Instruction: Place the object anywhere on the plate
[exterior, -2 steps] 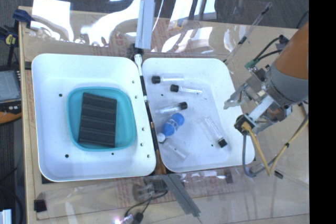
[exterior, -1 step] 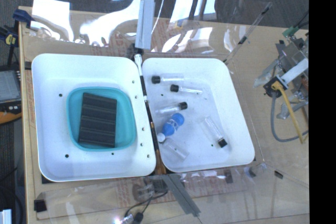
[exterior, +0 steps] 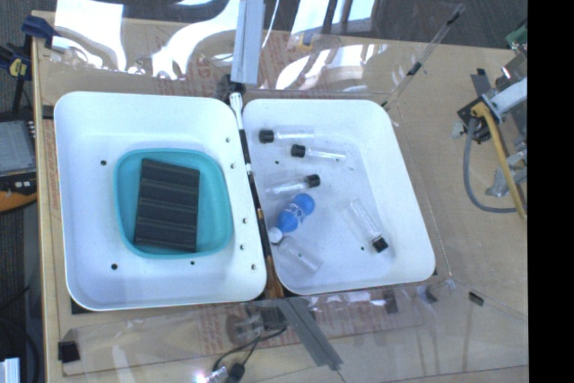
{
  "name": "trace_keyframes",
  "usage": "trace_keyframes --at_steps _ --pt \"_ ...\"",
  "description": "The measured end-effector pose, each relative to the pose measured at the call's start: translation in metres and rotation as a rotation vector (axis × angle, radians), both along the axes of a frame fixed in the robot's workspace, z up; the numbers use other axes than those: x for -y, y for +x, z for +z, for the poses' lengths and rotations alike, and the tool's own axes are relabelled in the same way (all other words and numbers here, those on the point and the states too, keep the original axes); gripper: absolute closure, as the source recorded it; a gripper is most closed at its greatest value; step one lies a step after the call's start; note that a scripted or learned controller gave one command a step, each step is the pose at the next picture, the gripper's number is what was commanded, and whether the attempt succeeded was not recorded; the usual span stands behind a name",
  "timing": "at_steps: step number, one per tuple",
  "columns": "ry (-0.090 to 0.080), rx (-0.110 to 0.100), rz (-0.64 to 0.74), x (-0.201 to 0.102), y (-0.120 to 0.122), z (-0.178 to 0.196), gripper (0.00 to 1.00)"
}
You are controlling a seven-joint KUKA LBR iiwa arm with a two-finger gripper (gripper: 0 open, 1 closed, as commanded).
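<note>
The plate [exterior: 126,178] sat in your left bin [exterior: 76,130], carrying a dark ribbed block [exterior: 168,204]. The vials [exterior: 307,153] and a blue bottle [exterior: 294,213] lay in the right bin [exterior: 404,193], ungrasped. Jaw state: I could not tell. Placement judged not begun

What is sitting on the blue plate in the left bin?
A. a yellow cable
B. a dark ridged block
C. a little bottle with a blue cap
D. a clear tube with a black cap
B: a dark ridged block lies on the blue plate in the left bin, while the clear tubes and the blue-capped bottle are in the right bin.
</note>
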State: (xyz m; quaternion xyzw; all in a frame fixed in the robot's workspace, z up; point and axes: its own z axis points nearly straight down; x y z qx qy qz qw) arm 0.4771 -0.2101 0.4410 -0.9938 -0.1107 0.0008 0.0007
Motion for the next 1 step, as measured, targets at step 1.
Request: trace_keyframes --at_steps 1 --pt "0.001 -0.002 -0.012 -0.0007 0.0002 -0.0004 0.0"
